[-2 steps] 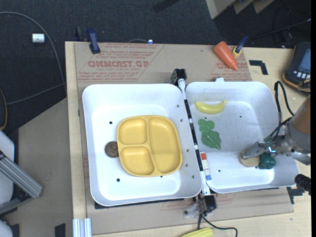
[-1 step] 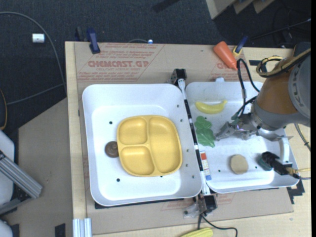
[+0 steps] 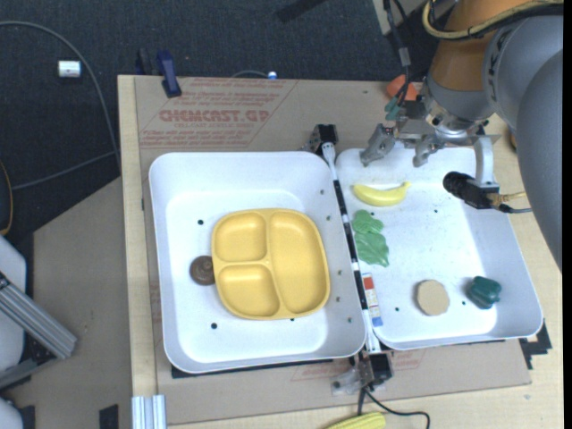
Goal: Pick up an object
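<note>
Nearest the camera, well below the pincer (image 3: 399, 151), a tan round disc (image 3: 433, 298) and a dark teal block (image 3: 484, 291) lie side by side, slightly apart, at the front of the right bin (image 3: 509, 262). Down and to the left of the pincer, in the left bin (image 3: 170, 239), sits a yellow divided plate (image 3: 268, 263) with a small brown round piece (image 3: 203, 270) touching its left edge. Closer to the pincer, a green leafy toy (image 3: 369, 237) lies against the right bin's left wall. Just below the pincer rests a yellow banana (image 3: 381, 194), apart from the fingers. The pincer hangs over the far edge of the right bin, fingers spread and pinching nothing, the counter (image 3: 223, 114) stretching off to its left.
</note>
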You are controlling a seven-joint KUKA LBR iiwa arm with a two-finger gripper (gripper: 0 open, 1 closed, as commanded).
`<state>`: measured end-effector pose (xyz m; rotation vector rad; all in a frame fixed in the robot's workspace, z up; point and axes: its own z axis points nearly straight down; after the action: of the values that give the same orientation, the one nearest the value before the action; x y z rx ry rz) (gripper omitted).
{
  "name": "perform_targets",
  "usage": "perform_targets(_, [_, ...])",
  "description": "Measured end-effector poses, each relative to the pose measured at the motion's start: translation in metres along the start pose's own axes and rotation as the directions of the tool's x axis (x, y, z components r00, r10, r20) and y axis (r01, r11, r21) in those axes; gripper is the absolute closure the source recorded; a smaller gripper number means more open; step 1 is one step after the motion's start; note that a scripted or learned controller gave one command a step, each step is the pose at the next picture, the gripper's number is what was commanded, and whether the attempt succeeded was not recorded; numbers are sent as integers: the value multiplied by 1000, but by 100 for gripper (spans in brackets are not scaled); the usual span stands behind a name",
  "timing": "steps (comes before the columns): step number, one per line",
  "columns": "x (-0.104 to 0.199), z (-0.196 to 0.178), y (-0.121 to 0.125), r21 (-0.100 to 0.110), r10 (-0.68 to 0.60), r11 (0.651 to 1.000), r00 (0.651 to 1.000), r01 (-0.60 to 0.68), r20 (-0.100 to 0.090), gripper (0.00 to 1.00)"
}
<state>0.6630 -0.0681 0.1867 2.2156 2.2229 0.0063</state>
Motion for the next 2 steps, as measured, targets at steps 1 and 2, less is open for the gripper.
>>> perform_targets(1, [4, 2, 4, 3, 2, 1000, 1000, -2, 3, 0])
perform_targets(2, [16, 2, -54, 7, 3, 1000, 1000, -3, 1, 0])
